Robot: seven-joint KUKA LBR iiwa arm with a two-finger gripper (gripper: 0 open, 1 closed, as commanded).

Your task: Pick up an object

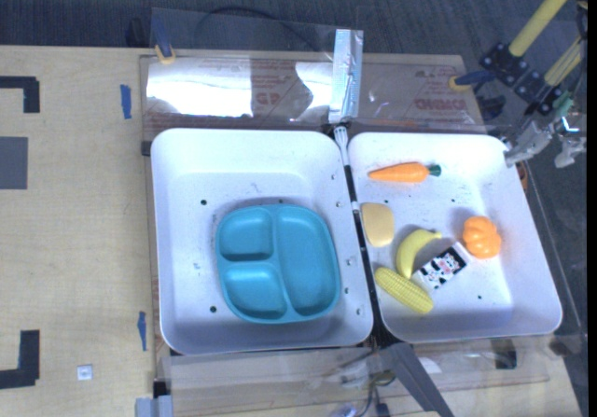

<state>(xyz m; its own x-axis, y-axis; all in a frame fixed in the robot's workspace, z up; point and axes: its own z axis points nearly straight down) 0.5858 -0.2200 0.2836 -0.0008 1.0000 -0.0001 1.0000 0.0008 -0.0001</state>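
Little of me can be seen at the right edge: my jaws (pixel 560 140) are a small cluster of pale grey metal parts with a hint of green, too small and blurred to make out screws, cables, markings or any finer shape.

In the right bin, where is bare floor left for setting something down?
Right bin: bare along the front, past the corn and card, and at the back right beyond the carrot. Crowded mid-left, where the banana, corn and card bunch together, with the pumpkin nearby.
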